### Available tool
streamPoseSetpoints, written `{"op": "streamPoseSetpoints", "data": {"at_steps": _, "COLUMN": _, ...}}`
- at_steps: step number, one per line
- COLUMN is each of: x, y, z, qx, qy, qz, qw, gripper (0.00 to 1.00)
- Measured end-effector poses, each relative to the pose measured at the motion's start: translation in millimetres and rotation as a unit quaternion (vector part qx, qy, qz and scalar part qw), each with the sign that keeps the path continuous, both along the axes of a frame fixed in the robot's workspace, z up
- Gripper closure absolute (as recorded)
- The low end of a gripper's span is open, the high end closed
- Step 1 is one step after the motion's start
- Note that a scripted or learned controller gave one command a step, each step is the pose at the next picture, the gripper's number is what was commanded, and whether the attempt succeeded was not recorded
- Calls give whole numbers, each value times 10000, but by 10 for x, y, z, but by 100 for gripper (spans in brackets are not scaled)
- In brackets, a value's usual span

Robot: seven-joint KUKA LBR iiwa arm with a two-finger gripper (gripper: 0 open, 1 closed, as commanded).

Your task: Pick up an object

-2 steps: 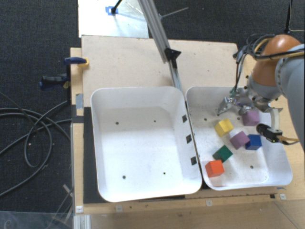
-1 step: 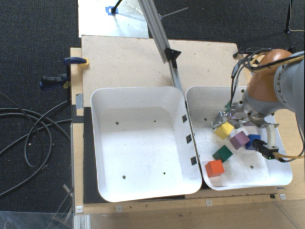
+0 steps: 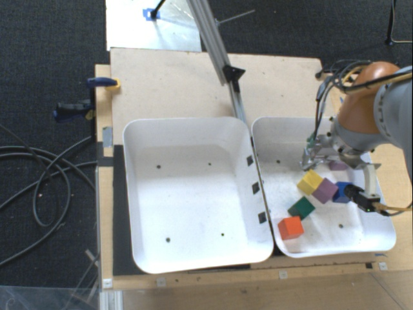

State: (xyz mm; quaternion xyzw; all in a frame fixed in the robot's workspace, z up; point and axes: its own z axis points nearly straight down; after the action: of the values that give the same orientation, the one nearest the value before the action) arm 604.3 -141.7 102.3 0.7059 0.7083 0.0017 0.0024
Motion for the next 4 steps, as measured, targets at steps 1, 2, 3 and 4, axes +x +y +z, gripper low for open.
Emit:
{"op": "streamPoseSetpoints", "data": {"at_steps": 1, "x": -1, "y": 1, "z": -3, "qx": 0, "qy": 1, "qz": 1, "qw": 10000, "gripper": 0}}
{"op": "streamPoseSetpoints", "data": {"at_steps": 2, "x": -599, "y": 407, "z": -127, "qx": 16, "qy": 47, "qz": -7, "qw": 10000, "gripper": 0}}
{"op": "streamPoseSetpoints", "data": {"at_steps": 3, "x": -395, "y": -31, "z": -113, "qx": -6, "qy": 8, "qz": -22, "qw": 10000, "gripper": 0}}
{"op": "streamPoseSetpoints", "data": {"at_steps": 4, "x": -394, "y": -5, "z": -8, "qx": 4, "qy": 7, "qz": -5, "qw": 10000, "gripper": 100}}
